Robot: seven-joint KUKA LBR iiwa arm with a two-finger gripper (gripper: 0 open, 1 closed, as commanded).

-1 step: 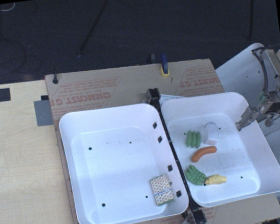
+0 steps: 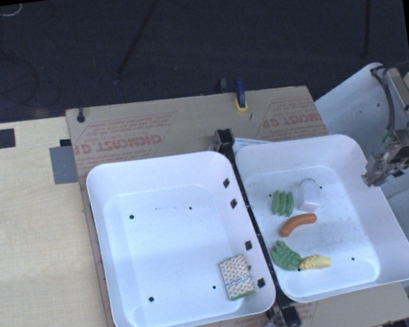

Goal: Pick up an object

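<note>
Left bin (image 2: 116, 180): we see wide bare floor here; the one thing in it is a box (image 2: 237, 277), lying flat near the bin's near right corner, just beside the divider wall.
Divider (image 2: 248, 217): the two bins meet edge to edge along it, with dark clips down the seam.
Right bin (image 2: 375, 195): everything sits in its left half, and the right half of the floor is open.
Ridged green piece (image 2: 282, 202): near the middle, apart from the rest.
Clear cup (image 2: 308, 193): just right of the green piece; pale on white, so we can hardly trace its outline.
Sausage (image 2: 297, 224): lying alone below those two.
Corn (image 2: 306, 261): yellow cob with green husk (image 2: 284, 255), near the front wall.
Gripper (image 2: 384, 165): over the right bin's right rim, outside the floor; we cannot tell how its fingers stand, and the arm is cut off at the right.
</note>
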